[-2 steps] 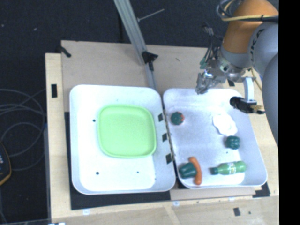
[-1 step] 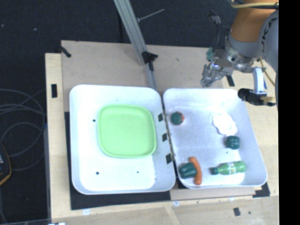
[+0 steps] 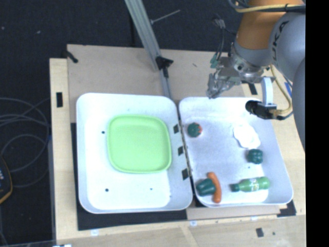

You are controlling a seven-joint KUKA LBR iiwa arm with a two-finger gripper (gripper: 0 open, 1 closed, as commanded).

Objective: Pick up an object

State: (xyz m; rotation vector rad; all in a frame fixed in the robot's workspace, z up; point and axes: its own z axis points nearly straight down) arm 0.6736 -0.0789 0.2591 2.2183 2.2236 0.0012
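Note:
The right bin (image 3: 221,133) holds several small objects. A dark green ball with a red patch (image 3: 194,130) lies near its left wall. A white crumpled piece (image 3: 245,134) rests toward the right, with a small teal block (image 3: 254,156) just below it. Along the front lie a green bottle (image 3: 250,184), an orange sausage-like piece (image 3: 215,187) and a dark green cup (image 3: 205,188). My gripper (image 3: 213,90) hangs above the bin's back rim, well clear of every object, with nothing between its fingers.
The left bin (image 3: 92,138) carries a light green square plate (image 3: 139,143). A grey metal pole (image 3: 146,30) slants from the top to the gap between the bins. A black cable fitting (image 3: 259,108) hangs over the right bin's back right corner.

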